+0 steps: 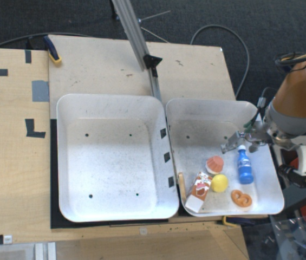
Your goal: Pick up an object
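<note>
In the right bin, a blue bottle with a white cap lies near the right wall, cap pointing to the back. My gripper hangs open just over the cap end, one finger on each side of the neck, and nothing is lifted. To the bottle's left lie a red-orange round piece and a yellow ball. A red and white carton lies at the front, beside an orange pretzel-shaped toy.
The left bin stands beside the right one. A thin wooden stick leans on the right bin's left wall. A metal pole slants in from the back. My arm's orange band is over the right bin's right edge.
</note>
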`<state>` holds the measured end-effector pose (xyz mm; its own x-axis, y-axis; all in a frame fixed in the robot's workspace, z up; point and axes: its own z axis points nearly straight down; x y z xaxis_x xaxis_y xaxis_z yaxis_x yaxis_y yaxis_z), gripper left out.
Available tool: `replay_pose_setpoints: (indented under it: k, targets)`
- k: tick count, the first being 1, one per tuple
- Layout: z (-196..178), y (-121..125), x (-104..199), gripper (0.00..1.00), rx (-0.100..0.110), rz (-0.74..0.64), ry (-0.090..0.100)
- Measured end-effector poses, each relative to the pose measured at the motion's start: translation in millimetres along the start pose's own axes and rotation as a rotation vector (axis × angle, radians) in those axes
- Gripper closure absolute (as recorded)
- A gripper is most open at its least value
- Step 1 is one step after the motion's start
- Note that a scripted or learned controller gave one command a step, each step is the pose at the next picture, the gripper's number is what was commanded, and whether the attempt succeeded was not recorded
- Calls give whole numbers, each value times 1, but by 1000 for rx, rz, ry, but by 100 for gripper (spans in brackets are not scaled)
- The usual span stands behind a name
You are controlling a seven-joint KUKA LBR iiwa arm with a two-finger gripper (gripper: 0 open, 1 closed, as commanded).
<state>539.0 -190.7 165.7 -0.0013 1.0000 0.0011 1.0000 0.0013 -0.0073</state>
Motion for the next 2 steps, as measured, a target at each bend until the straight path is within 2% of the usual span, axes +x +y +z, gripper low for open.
replay_pose_setpoints:
  k: [1,2]
  targets:
    - [44,-2,2,0,-1,0,0]
    - [31,-1,2,100,-4,-1,-1]
